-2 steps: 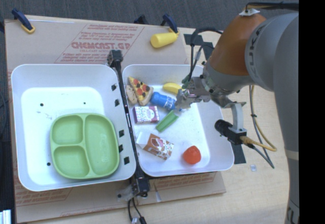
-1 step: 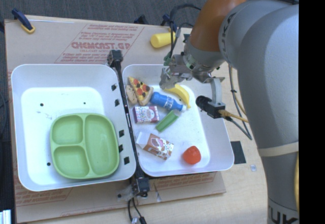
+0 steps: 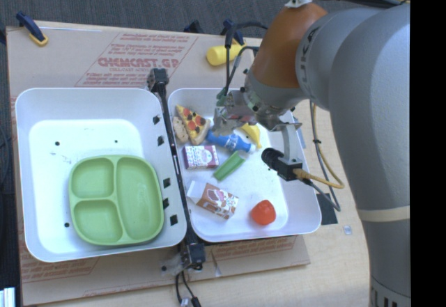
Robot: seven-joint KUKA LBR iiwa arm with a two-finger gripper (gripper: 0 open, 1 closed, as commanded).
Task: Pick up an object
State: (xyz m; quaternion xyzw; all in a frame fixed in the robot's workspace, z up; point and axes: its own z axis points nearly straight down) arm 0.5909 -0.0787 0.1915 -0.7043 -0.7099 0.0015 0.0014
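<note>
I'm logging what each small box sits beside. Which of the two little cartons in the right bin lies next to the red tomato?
The brown carton at the bin's near edge lies beside the tomato. The pink carton sits farther up, below the pizza slice.

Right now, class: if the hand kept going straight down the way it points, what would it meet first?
Probably the blue object lying in the right bin, directly under the hand, with the pizza slice just beside; depth is hard to judge.

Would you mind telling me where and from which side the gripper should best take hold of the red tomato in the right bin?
Probably across the middle of the red tomato, coming straight down from above. It is round, so any pair of opposite sides would do, and it sits apart from the brown carton with bare floor of the right bin around it.
</note>
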